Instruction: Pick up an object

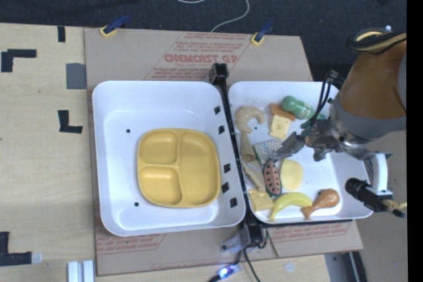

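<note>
**A:** Where do you start? Take the bench in first: the left white bin point(112, 142) carries just the yellow divided plastic plate point(178, 166), while the right white bin point(330, 90) has all the toy food packed against its left wall.

**B:** And the grey-and-orange arm point(370, 96)?

**A:** It leans over the right bin, with the gripper point(295, 141) low beside the yellow cheese wedge point(281, 123). You can't tell how the jaws stand; nothing visibly sits between them.

**B:** So what should you go for?

**A:** Probably something that stands apart, like the green rounded piece point(296, 106) or the brown drumstick point(322, 201). Avoid the crowded watermelon slice point(271, 176) and yellow banana point(288, 203).
</note>
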`<state>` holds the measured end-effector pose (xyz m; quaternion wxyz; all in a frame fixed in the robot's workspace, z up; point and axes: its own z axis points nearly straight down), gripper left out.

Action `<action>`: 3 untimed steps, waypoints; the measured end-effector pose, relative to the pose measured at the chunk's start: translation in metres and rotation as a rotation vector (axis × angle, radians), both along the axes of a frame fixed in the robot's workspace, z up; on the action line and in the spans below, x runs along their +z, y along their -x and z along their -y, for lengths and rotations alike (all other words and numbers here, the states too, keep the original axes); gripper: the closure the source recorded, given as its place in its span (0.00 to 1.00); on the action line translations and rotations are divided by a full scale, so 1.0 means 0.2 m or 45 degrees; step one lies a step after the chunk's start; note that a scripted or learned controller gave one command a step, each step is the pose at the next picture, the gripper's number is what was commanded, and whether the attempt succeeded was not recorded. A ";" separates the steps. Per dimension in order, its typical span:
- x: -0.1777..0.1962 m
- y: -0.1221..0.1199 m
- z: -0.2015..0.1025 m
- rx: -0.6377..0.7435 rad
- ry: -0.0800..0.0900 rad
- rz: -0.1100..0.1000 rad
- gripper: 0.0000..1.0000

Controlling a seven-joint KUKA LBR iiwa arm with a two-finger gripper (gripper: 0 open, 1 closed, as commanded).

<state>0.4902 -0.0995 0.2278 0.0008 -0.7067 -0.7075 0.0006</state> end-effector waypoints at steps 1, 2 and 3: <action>-0.30 -0.03 0.02 -0.001 -0.001 -0.007 0.00; -0.57 -0.08 0.03 -0.004 0.006 0.002 0.00; -0.71 -0.08 0.04 -0.003 0.006 0.007 0.00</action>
